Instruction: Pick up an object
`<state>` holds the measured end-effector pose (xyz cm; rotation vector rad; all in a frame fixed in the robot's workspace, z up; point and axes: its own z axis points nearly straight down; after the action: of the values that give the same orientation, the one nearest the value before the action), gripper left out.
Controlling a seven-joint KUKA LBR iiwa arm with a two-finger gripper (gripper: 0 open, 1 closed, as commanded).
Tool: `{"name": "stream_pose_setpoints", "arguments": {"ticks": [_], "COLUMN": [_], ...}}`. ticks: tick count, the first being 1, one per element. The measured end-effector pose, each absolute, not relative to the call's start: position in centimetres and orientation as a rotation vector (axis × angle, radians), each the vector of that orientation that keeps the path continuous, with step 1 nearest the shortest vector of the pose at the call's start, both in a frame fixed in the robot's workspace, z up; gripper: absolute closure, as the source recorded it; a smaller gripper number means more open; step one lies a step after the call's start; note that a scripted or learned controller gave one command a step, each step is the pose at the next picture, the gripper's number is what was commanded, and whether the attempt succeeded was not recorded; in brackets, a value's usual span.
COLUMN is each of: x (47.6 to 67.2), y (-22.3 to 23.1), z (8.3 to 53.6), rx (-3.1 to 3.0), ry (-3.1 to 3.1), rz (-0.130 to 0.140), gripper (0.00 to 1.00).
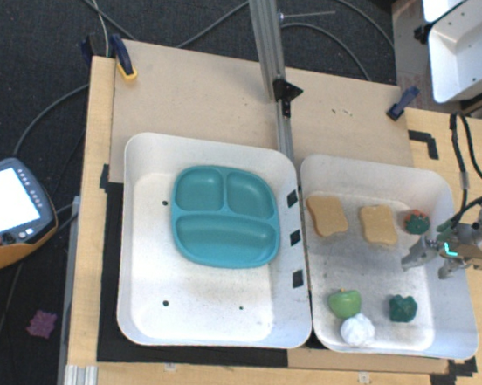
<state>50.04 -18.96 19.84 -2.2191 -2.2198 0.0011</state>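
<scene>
The jaws are seen spread apart with nothing between them, the gripper hovering over the right bin by two bread slices. A teal divided plate is set in the left bin; dark carpet and cables are seen around the bench.

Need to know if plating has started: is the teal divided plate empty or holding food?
Empty. All three compartments of the teal divided plate show bare teal.

Toys crowd right bin; its centre lies open.
</scene>
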Motion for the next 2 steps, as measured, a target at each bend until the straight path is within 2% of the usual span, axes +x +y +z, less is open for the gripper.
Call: {"name": "stream_pose_setpoints", "arguments": {"ticks": [1,2], "x": [50.1,49.4], "y": [-19.0,-18.5], "z": [19.9,15.3], "rx": [-2.22,-2.217], "ry": [-2.221,-2.217], "rz": [0.0,0.003], "gripper": [0.0,0.0]}}
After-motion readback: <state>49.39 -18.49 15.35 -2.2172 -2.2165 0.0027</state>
